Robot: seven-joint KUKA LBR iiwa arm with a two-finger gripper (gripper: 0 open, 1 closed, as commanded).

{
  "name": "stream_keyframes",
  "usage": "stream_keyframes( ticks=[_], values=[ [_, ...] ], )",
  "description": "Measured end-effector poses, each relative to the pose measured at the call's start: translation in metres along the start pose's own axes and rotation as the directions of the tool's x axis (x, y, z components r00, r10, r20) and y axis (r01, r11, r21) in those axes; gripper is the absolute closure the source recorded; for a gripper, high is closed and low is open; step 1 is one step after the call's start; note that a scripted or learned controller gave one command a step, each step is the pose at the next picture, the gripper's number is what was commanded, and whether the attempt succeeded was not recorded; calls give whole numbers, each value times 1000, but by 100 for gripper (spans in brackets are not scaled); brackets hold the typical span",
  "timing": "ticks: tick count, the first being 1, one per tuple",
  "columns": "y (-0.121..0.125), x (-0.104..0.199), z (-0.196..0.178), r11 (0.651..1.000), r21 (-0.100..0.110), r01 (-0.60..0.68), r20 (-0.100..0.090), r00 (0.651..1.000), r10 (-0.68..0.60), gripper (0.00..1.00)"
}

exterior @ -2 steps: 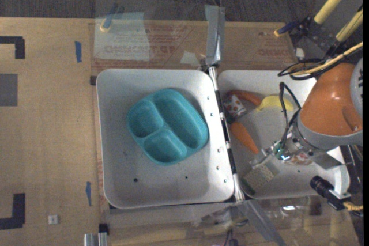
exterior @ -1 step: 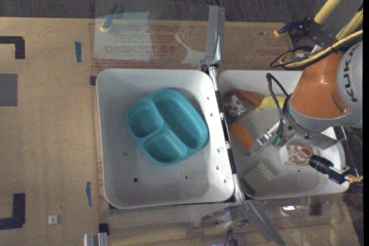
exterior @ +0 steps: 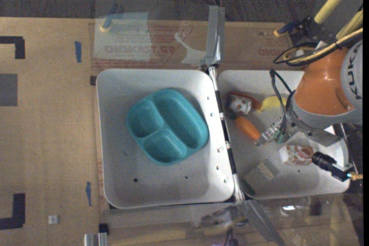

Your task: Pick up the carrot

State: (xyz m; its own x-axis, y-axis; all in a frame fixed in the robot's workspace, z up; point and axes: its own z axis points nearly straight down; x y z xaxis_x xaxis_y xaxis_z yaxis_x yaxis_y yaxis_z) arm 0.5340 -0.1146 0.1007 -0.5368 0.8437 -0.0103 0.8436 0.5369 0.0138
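Observation:
The carrot (exterior: 248, 128) is a short orange piece lying slantwise in the right bin (exterior: 300, 186), near its left wall. My gripper (exterior: 268, 136) hangs low over the bin just right of the carrot's lower end, close to it or touching it. The grey arm with its orange band (exterior: 323, 86) reaches in from the right and covers the bin's upper right part.
A teal divided plate (exterior: 167, 125) lies in the left bin (exterior: 115, 181). In the right bin are a small white and red toy (exterior: 241, 103), a yellow piece (exterior: 270, 103), a white printed packet (exterior: 297, 153) and a grey block (exterior: 260, 173).

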Motion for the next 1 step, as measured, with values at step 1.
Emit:
stream_keyframes(
  ticks=[1],
  values=[
    [53, 63, -81, 999, 47, -23, -21, 999, 24, 100]
  ],
)
